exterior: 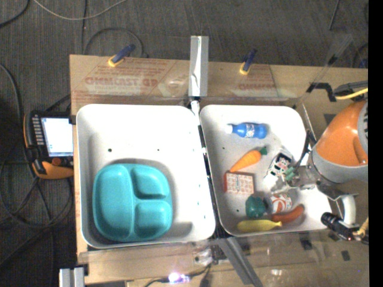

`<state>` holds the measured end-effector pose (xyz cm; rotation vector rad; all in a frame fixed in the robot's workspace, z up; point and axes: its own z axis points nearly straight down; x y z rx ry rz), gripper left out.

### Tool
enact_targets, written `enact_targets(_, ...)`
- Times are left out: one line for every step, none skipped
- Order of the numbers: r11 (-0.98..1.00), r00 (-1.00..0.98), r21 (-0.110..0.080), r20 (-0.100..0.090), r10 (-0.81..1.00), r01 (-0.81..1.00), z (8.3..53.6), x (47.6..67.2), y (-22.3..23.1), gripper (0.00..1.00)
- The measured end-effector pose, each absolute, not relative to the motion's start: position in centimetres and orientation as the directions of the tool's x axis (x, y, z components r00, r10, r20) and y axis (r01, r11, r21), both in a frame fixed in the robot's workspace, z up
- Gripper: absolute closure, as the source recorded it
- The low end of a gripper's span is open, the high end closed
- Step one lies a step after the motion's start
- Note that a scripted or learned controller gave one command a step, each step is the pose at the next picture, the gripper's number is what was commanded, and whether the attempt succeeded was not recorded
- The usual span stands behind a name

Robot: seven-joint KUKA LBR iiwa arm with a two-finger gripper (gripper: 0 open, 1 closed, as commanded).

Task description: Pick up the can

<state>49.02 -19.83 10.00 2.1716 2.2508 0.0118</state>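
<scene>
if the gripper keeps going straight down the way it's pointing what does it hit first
Probably the can: the gripper hangs just above it in the right bin. Depth is unclear, so the sausage beside it might be touched too.

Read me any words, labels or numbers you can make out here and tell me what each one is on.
None can be read for certain.
Cardboard sheet behind the bins: large reddish print, too faint to read.
Small box: printed pattern, too small.
Blue bottle: white label, blurred.
Can: red and white label, blurred.
Handheld screen: lit, unreadable.
</scene>
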Motion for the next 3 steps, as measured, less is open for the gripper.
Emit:
enact_targets(-0.11, 0.11, -0.003, -0.001, 0.994, 0.994, 13.6, 48.4, -20.2, 1.0)
enact_targets(-0.111, 0.111, -0.003, -0.001, 0.994, 0.994, 13.6, 48.4, -20.2, 0.0)
enact_targets(-0.181, 0.181, 0.009, -0.006, 0.983, 0.983, 9.0, 48.6, -17.6, 0.0)
